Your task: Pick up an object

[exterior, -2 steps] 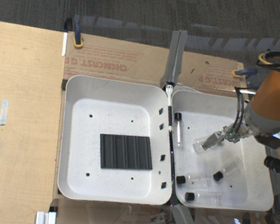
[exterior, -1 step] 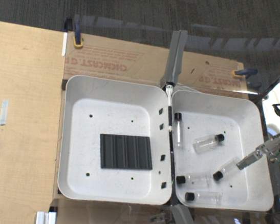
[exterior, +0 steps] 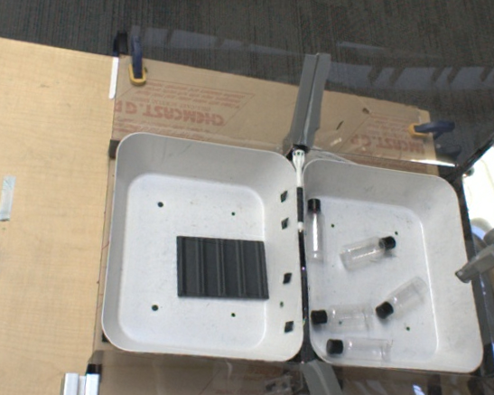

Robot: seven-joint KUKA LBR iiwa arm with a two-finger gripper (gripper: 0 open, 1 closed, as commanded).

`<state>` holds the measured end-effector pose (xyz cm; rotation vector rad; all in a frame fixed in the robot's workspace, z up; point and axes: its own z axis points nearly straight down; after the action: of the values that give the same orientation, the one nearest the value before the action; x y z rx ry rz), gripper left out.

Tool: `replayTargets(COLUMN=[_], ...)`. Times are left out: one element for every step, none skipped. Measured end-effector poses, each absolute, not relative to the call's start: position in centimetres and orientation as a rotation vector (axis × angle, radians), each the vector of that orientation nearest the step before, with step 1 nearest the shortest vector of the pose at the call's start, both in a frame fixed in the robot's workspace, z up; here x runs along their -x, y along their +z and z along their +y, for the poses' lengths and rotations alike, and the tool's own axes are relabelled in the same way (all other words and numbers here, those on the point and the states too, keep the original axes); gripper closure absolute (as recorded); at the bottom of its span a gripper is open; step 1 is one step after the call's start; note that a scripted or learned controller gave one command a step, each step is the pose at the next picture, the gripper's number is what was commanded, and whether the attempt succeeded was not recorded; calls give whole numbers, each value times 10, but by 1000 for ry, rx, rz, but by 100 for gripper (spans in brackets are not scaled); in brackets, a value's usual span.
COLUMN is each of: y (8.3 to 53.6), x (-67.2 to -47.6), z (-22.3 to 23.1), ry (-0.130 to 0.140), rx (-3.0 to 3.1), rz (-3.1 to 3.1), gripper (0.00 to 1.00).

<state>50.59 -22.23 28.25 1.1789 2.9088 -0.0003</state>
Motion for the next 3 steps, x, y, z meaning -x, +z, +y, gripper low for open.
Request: replayTargets(y=[300, 245, 117], x=[-543, -577, -573], z=[-222, -222, -160], ry=[0, 1, 2], rx=[-902, -789, -466], rz=[3005, 3039, 3105], gripper=[0, 0, 0])
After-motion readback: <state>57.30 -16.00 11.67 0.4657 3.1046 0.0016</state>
